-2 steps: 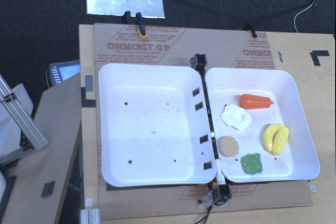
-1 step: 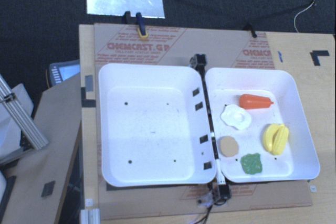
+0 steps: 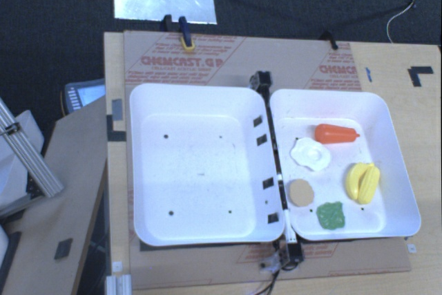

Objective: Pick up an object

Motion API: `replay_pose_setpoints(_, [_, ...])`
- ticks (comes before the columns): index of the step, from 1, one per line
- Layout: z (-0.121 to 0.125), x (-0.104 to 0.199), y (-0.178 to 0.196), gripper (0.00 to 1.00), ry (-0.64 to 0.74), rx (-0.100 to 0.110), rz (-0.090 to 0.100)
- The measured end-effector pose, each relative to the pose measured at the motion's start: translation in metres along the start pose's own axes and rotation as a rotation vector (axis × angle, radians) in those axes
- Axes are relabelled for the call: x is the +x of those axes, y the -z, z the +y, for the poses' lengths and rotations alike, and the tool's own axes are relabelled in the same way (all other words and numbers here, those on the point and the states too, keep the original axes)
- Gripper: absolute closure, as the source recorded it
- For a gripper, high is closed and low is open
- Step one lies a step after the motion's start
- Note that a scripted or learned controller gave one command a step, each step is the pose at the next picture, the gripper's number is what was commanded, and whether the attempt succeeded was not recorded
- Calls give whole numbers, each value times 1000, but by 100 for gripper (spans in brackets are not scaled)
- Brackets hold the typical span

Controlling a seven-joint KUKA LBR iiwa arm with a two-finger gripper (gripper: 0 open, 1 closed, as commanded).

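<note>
A: Starting at the left, the shallow white plastic bin on the left (image 3: 197,166) sits on the light wooden table (image 3: 83,169), its floor showing a few small dark holes.

B: And across the black clips on the seam, the shallow white plastic bin on the right (image 3: 397,155) carries all the pieces.

A: Nearest the seam, a flat round tan cookie (image 3: 301,193), with a white fried egg with a pale yolk (image 3: 311,153) just above it.

B: A lumpy green broccoli-like piece (image 3: 331,215) lies near the front wall, beside the cookie.

A: Further back, an orange carrot (image 3: 336,133) lies on its side.

B: Rightmost, a yellow banana bunch (image 3: 363,182), apart from the rest.

A: And the tool? Open or closed, I can't tell from here.
</note>
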State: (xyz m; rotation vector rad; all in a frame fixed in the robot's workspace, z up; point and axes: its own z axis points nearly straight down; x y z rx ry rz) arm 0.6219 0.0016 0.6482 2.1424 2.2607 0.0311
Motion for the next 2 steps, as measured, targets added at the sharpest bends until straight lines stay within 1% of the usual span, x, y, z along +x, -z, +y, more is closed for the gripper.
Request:
replay_pose_setpoints(1, [0,0,0,0,1,1,0])
replay_pose_setpoints(2, [0,0,11,100,3,-4,-1])
